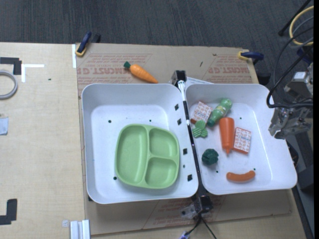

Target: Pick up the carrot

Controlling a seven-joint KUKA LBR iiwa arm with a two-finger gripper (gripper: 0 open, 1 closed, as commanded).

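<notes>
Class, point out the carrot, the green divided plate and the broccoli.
carrot [142, 72], camera view, middle of its orange body.
green divided plate [130, 176], camera view, its lower left rim.
broccoli [210, 156], camera view, its dark green crown.

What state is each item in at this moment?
carrot: lying on the cardboard behind the left bin, ungripped
green divided plate: flat in the left bin
orange bottle: lying on its side
green bottle: lying tilted
sausage: lying flat
pincer: at the right bin's right rim

One fixed camera looks down at a slant from above on both white bins [94, 148], moderately near.
</notes>
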